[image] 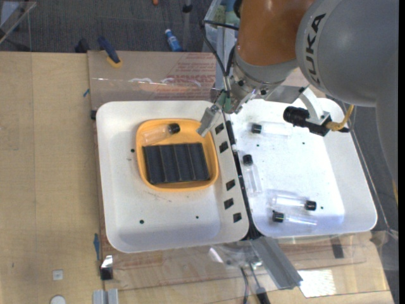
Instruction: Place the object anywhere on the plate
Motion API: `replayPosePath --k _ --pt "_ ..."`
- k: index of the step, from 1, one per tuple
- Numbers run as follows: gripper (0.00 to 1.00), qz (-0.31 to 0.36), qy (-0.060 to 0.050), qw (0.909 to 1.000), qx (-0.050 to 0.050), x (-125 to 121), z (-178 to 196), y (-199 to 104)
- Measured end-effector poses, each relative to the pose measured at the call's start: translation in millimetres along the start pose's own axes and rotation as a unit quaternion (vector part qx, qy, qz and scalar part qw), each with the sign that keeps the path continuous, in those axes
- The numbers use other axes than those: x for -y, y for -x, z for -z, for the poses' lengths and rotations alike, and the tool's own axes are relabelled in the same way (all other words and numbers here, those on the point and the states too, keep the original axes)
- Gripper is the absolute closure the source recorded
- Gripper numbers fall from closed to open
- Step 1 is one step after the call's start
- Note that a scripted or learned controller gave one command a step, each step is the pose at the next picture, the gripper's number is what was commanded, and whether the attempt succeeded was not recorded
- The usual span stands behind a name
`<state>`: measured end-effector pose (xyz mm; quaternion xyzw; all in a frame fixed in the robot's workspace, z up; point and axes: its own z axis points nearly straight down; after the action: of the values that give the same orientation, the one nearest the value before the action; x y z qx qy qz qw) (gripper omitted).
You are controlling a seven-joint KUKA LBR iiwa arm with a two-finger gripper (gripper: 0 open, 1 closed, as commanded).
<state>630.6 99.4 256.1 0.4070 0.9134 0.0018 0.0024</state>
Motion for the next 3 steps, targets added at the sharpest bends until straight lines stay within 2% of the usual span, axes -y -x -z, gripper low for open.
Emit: replayPosePath --k 1,2,3 --pt "0.00 0.019 -0.001 0.9998 0.000 -10 -37 38" --pt "0.00 0.160 0.001 0.9872 0.000 -28 -8 7" --pt "0.00 0.463 0.000 0.8863 -0.002 21 -57 65"
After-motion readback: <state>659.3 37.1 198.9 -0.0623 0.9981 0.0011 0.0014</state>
